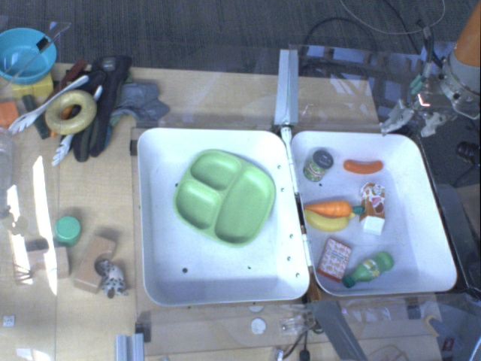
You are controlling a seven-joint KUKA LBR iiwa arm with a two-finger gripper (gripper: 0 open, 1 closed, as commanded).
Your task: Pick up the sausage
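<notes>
Nearest the camera in the right bin (440, 235) lie a green bottle (370, 268) on its side and a small red packet (334, 258), close together near the front wall. Behind them, mid-bin, a carrot (329, 209) lies across a banana (328, 221), touching it, with a red-and-white pouch (373, 199) and a white block (373, 225) just beside their right ends. Farther back sits a small can (318, 165) near the divider, and to its right the sausage (363, 167), lying roughly crosswise near the bin's back wall, apart from the can and just clear of the pouch in front of it.

The left bin (158, 262) carries a green divided plate (224, 195).

Farthest back, the end effector (409, 115) hangs above the desk outside the right bin's far right corner, holding nothing; whether its fingers are apart or together I cannot tell (they blur into the clear panels behind).

The step in hand, as I judge it, is the approach. It would go best by travelling left and forward over the back wall, then descending straight onto the sausage's middle with the fingers set across its short width, so they close on the narrow sides. The pouch in front is the nearest neighbour, so the descent should stay centred or lean toward the back wall.
</notes>
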